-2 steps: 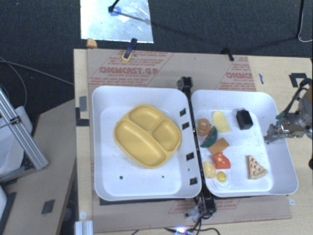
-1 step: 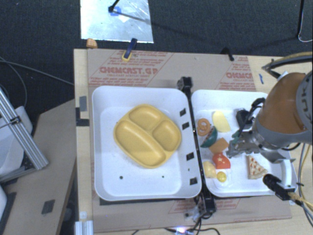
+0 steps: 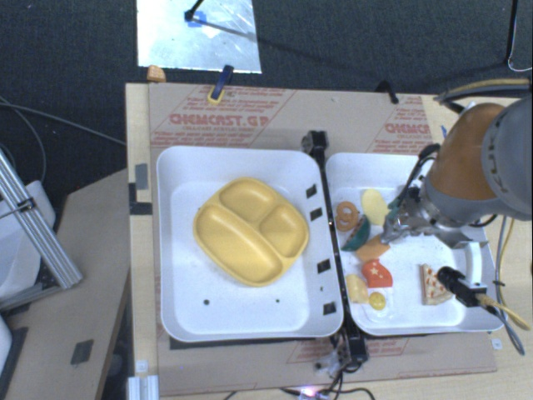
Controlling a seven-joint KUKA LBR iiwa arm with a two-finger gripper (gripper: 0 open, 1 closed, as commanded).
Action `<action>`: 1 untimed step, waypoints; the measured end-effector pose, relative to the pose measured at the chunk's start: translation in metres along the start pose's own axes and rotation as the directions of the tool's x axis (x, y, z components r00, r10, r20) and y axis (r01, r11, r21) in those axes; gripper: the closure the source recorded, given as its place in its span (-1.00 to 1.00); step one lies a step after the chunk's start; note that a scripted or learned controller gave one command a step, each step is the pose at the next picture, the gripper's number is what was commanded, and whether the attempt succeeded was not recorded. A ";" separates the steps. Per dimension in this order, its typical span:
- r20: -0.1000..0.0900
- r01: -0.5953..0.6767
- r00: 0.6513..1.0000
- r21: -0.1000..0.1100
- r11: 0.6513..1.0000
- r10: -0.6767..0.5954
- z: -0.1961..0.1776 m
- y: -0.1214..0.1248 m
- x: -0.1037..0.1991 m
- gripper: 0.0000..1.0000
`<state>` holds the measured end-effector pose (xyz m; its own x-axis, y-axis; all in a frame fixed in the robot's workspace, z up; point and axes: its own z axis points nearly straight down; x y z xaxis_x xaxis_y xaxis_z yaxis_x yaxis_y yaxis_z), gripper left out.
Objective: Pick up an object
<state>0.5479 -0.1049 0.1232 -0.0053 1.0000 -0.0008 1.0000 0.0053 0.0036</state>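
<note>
My gripper (image 3: 395, 227) is down in the right bin (image 3: 416, 167), at the right edge of a cluster of toy food. Just left of it lie a pale yellow piece (image 3: 374, 203), a brown pretzel (image 3: 347, 216), a green piece (image 3: 358, 237) and an orange piece (image 3: 371, 249). The orange piece sits right under the gripper's tip; contact cannot be judged. Closer to the front are a red tomato piece (image 3: 378, 273), a yellow piece (image 3: 356, 287), a fried egg (image 3: 377, 302) and a pizza slice (image 3: 433, 284).
The left bin (image 3: 187, 173) holds a yellow divided plate (image 3: 250, 230). A black divider with clips (image 3: 326, 223) runs between the bins. The arm's grey and orange body (image 3: 475, 169) hangs over the right bin's far right side.
</note>
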 end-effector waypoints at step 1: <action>-0.002 -0.005 1.000 0.008 1.000 0.005 0.013 -0.055 0.009 1.00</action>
<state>0.4932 -0.0965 0.1097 -0.0001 1.0000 0.0017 1.0000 0.0001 -0.0041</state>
